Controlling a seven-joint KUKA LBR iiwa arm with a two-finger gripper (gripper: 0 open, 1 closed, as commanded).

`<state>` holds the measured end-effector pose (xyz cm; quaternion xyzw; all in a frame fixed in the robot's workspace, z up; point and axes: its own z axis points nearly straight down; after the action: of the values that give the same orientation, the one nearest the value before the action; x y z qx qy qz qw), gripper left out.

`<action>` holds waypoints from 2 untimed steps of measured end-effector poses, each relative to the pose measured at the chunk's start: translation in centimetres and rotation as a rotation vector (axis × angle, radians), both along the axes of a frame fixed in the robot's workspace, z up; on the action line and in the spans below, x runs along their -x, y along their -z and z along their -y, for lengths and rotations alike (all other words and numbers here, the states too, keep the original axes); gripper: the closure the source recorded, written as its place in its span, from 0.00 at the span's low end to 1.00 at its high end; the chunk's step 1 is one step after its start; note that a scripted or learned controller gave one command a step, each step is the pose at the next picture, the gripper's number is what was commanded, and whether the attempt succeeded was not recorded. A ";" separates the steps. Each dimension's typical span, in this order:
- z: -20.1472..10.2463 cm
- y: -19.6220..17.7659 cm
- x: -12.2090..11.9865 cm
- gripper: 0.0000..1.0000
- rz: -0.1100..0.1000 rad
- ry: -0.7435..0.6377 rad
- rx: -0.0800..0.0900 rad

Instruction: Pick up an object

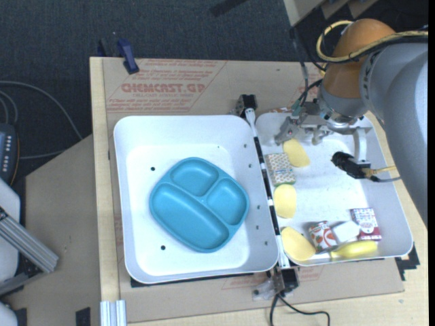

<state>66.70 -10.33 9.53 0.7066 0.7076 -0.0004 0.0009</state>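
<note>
The gripper (304,129) hangs over the far left corner of the right bin (391,212). How far its jaws stand apart I cannot tell. Just beneath and slightly near of them lies a yellow piece (297,153) (touching or merely close, unclear). More yellow pieces, a patterned packet (279,168) and red-and-white packets (343,231) lie nearer. The left bin (136,148) holds a blue tray (198,203).
</note>
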 end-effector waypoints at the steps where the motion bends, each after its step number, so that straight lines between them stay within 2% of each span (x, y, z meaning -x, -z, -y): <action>1: -1.0 1.1 0.1 0.00 -0.003 0.001 -0.002; 2: -1.0 0.0 0.0 1.00 0.000 0.000 -0.001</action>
<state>66.70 -9.30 9.53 0.7065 0.7077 -0.0002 0.0005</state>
